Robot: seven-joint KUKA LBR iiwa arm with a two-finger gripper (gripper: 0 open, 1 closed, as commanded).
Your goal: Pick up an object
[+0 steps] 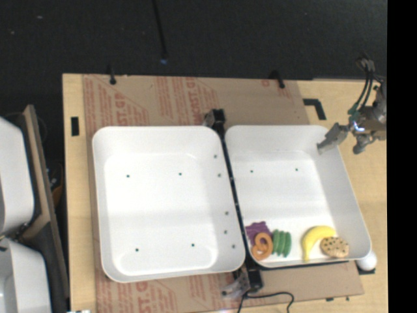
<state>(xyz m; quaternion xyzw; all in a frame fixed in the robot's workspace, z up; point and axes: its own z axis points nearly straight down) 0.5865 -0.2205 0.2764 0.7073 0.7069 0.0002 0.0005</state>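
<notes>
We find the claw (346,139) at the right edge of the frame, a little above mid-height, hanging over the upper right corner of the right bin (339,175). Its two fingers (328,139) stand spread apart, released, with nothing between them. One finger reaches over the bin's rim; the other sits just outside it, above the counter (195,96).

The things that could be picked up all lie well apart from the claw, down along the lower edge of the right bin, toward the lower right of the frame. We count five of them, one of each kind. From left to right: a purple piece (257,228), an orange ring (262,246) lying partly over the purple piece, a green piece (282,242) just beside the ring, a yellow banana (316,238), and a brown speckled cookie (335,246) touching the banana's right end. The first three cluster together near the bin's lower left corner; the banana and cookie form a second pair near its lower right corner, with a small gap between the two groups.

We count two white bins, side by side on the counter, their inner rims touching at the middle of the frame. The left bin (117,175) shows a bare white floor marked with a few small dark dots. The right bin holds all five things, with the rest of its floor bare white.

A small white ball-like thing (368,262) sits just outside the right bin's lower right corner.
</notes>
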